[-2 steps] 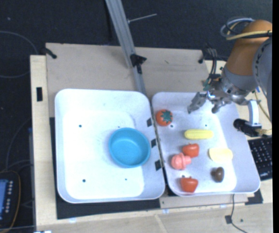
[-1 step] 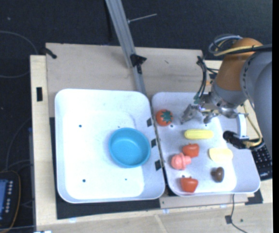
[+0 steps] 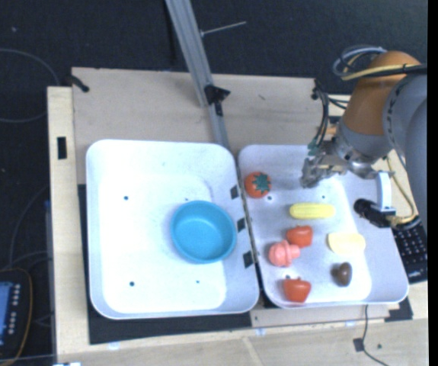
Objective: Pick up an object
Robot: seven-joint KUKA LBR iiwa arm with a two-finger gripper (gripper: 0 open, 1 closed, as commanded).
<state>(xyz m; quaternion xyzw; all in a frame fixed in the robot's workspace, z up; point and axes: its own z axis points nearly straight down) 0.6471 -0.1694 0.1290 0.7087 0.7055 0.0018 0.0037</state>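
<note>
1. two shallow white bins of smooth plastic with rounded corners sit side by side on a pale wooden bench [image 3: 150,105].
2. the left bin [image 3: 127,174] holds one glossy blue bowl [image 3: 203,231], round and open side up, near its right wall.
3. the right bin [image 3: 279,166] holds small toy foods, well spread: a round red tomato [image 3: 257,184] with a green top by the left wall; a long yellow corn [image 3: 312,211] mid bin; a red piece [image 3: 301,236] just below it, touching a pink lumpy piece [image 3: 282,254]; a flat pale yellow piece [image 3: 346,242] to the right; a dark brown nub [image 3: 342,274]; a red strawberry [image 3: 296,289] near the front wall.
4. the gripper [image 3: 312,175] hangs over the back of the right bin, just above the corn; i cannot tell whether it is wide or narrow, and nothing shows between its tips.
5. a grey metal pole [image 3: 192,48] slants across the bench toward the gap between the bins.
6. cables loop around the arm's orange band [image 3: 367,105].
</note>
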